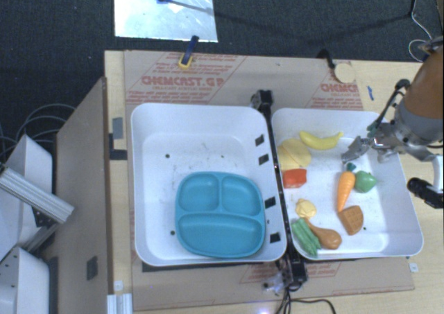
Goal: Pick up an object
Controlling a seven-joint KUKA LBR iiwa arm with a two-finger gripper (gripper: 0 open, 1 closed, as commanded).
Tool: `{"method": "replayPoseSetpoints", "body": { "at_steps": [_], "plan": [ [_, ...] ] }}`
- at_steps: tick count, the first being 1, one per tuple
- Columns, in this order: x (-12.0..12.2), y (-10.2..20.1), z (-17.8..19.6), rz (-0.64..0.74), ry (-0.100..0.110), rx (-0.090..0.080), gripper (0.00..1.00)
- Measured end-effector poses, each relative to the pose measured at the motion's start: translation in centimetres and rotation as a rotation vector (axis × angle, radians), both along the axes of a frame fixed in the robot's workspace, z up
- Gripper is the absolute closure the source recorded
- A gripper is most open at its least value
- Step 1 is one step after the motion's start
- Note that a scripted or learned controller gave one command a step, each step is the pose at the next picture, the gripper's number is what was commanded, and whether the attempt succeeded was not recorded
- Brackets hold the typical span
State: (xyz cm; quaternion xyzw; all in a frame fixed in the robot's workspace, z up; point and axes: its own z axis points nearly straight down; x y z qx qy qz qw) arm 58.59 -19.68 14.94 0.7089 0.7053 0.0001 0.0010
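In the camera view the gripper (362, 147) hangs low over the right bin (409, 219), fingers spread and gripping nothing, just above the carrot (344, 190) and green vegetable (365, 181), seemingly lining up a grab.

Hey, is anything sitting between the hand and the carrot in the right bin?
Nothing visible does. The hand hangs over the right bin, just up and to the right of the carrot. The green piece lies against the carrot's top end, on its right, crowding that side rather than blocking the way.
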Motion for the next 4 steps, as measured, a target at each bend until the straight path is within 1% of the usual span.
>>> {"method": "replayPoseSetpoints", "body": {
  "at_steps": [1,2,3,4],
  "plan": [
    [-3.9,0.0,-6.8,0.004,0.005,0.002,0.00],
    [-3.6,0.0,-5.4,0.007,-0.003,0.000,1.00],
    [-5.4,9.0,-6.6,0.015,0.003,0.005,1.00],
    [-4.0,17.1,4.1,0.018,-0.010,0.003,1.00]
  ]
}}
